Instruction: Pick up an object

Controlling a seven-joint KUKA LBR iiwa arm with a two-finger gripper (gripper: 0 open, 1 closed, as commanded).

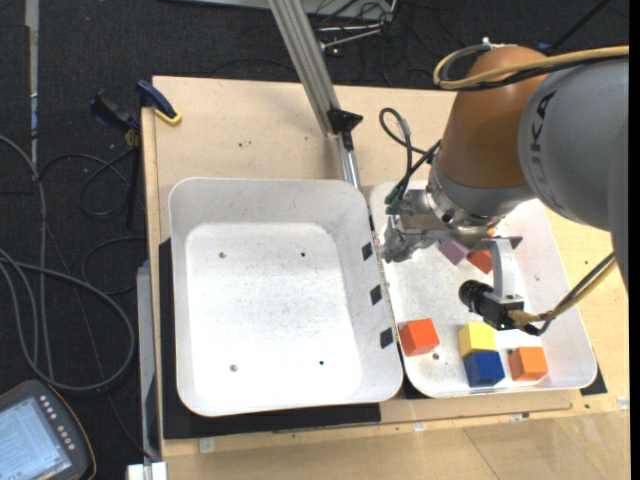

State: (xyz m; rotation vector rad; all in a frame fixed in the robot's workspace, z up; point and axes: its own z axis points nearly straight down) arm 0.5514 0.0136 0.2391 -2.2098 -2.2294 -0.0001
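Blocks sit nearest the camera, along the front edge of the right shallow white bin: a blue cube closest of all, an orange cube with a pale top just beside it to the right, and a yellow cube touching the blue one from behind. A second orange cube lies apart from these three, toward the bin's left wall. Just behind the yellow cube a small black part with a green light hangs off a white bracket.

Farther back in the same bin, a small mauve block and a red-orange block lie close together, partly covered by the arm's wrist. The two-finger gripper hangs over the back left part of this bin, near the wall shared with its neighbour; its grey metal body is visible, but whether it is parted or closed cannot be told, and no block can be seen in it. The grey arm with its orange band rises above it and runs off to the right.

The left shallow white bin, speckled with dark flecks, lies alongside. Both bins rest on a pale wooden bench, where a blue-and-yellow clamp grips the far left corner and a slanted metal pole stands behind.
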